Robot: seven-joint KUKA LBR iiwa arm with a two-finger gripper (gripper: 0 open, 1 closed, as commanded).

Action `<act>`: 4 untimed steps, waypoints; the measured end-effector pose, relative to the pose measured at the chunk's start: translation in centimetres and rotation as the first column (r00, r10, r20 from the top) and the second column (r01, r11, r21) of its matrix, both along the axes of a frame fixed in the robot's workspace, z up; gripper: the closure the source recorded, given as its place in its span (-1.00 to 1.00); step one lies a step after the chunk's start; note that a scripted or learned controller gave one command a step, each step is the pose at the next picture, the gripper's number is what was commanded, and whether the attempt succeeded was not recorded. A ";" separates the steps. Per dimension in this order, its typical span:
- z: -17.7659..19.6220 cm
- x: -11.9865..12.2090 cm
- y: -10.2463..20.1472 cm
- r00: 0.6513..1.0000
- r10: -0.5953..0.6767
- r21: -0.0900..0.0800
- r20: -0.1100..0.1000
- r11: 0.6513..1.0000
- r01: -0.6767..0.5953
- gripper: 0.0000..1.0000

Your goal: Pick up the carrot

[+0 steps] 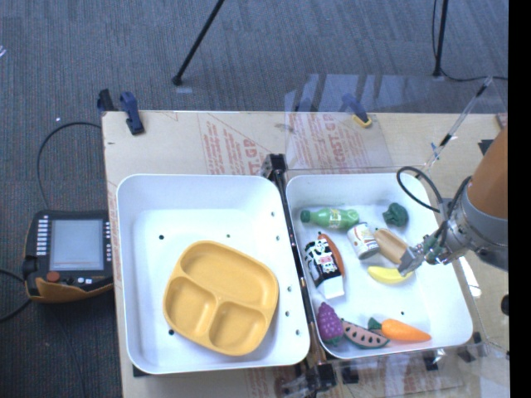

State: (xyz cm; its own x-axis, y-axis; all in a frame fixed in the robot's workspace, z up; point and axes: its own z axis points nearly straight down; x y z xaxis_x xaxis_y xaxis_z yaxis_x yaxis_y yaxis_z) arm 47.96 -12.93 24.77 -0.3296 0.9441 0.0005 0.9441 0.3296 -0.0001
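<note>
The orange carrot [404, 331] with a green top lies near the front edge of the right bin [440, 313], beside a watermelon slice [363, 336]. My gripper [411, 260] hangs over the right bin's middle right, just above a yellow banana [387, 275] and next to a hot dog [388, 242]. It sits well behind the carrot and apart from it. Nothing shows between its fingers.
The right bin also holds a green bottle [330, 217], a broccoli [396, 215], a small can [362, 240], a milk carton [323, 264] and purple grapes [329, 322]. A yellow divided plate [220, 297] lies in the left bin [141, 222]. A teach pendant [70, 251] rests left of the bench.
</note>
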 end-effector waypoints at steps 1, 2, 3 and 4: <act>0.6 0.0 0.0 1.000 -0.001 0.003 -0.008 1.000 0.001 1.00; 1.3 0.1 0.0 1.000 -0.003 0.005 -0.012 1.000 0.003 1.00; 2.0 0.2 0.0 1.000 -0.002 0.008 -0.016 1.000 0.002 1.00; 2.8 0.2 0.0 1.000 0.000 0.010 -0.021 1.000 0.001 1.00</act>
State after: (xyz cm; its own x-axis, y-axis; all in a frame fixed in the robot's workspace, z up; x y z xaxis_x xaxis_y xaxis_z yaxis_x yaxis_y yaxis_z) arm 48.19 -12.97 27.54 -0.3289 0.9442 0.0168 0.9441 0.3292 -0.0164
